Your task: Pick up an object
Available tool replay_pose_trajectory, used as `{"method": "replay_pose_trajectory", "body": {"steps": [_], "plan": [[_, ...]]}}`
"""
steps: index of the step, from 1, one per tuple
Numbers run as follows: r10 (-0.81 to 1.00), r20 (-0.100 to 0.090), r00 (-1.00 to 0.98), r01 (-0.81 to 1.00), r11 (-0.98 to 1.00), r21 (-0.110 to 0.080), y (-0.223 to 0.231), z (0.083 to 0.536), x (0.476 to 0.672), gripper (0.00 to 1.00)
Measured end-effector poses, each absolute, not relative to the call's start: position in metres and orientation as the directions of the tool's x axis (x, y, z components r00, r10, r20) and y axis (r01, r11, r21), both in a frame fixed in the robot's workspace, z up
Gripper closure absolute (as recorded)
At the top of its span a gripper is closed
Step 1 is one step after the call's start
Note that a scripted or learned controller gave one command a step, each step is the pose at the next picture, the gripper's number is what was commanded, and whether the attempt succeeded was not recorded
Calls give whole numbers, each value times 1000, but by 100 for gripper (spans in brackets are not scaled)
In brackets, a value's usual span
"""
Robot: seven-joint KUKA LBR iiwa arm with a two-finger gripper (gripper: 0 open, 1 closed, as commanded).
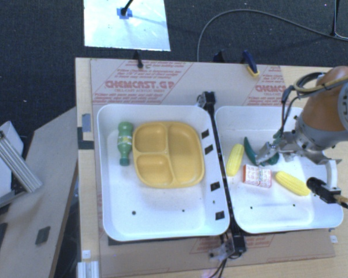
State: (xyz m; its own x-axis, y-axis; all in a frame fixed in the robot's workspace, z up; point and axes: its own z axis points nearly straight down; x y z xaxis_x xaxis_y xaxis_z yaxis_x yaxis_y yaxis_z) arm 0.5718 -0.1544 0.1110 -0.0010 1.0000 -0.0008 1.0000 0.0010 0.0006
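Two corn cobs [235, 159], one bottle [124, 143], one tray [167, 154]; end effector [265, 156] state unclear.

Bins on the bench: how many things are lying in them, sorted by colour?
Yellow: 3, the divided plate and two corn cobs
Green: 2, the bottle and a dark green piece beside the gripper
Red and white: 1, a small packet
Total: 6

Probably a robotics lab: a robot arm [330, 106] over white bins [162, 227] on a surface [58, 149], with loose cables [232, 16].
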Motion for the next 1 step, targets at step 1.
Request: {"method": "replay_pose_trajectory", "body": {"steps": [1], "plan": [[1000,-2,-1,1000,1,4,-154,123,573,100]]}}
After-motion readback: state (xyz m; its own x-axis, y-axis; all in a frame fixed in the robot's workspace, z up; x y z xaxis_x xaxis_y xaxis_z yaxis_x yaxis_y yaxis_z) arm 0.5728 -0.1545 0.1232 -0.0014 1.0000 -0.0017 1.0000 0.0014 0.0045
